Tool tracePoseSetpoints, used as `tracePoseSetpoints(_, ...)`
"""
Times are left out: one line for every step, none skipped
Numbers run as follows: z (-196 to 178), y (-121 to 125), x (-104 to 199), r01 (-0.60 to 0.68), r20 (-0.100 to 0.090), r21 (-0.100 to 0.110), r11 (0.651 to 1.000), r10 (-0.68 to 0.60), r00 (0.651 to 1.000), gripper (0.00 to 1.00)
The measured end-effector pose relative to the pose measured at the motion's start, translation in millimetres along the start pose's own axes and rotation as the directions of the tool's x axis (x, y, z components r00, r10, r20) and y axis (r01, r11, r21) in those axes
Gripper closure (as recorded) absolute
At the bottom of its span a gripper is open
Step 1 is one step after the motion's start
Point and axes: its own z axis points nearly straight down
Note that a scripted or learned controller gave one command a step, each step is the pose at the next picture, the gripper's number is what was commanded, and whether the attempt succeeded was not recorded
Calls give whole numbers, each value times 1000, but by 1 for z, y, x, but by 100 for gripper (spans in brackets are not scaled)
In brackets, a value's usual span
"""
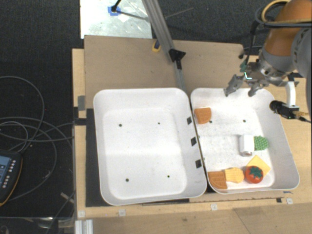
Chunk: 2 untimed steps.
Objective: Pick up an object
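My gripper (pixel 242 87) hangs over the far edge of the right bin (pixel 229 94), fingers spread open with nothing between them. Below it in that bin lie an orange toast-like piece (pixel 203 115) near the left wall, a white cylinder (pixel 246 145) beside a green bumpy object (pixel 261 143), and at the near end a red tomato-like ball (pixel 253 175) on a yellow wedge (pixel 260 164), a yellow waffle piece (pixel 234 175) and an orange piece (pixel 218 180). All of these sit well apart from the gripper.
The left bin (pixel 105 106) adjoins the right one, joined by black clips (pixel 193 141). A slanted metal pole (pixel 161 26) crosses the bench behind the bins. Cables (pixel 29 126) lie on the floor at left.
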Motion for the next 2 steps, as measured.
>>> tracePoseSetpoints(-3,1,0,2,2,-4,1000,-2,1000,0)
tracePoseSetpoints(41,8,3,2,1,-2,1000,-2,1000,0)
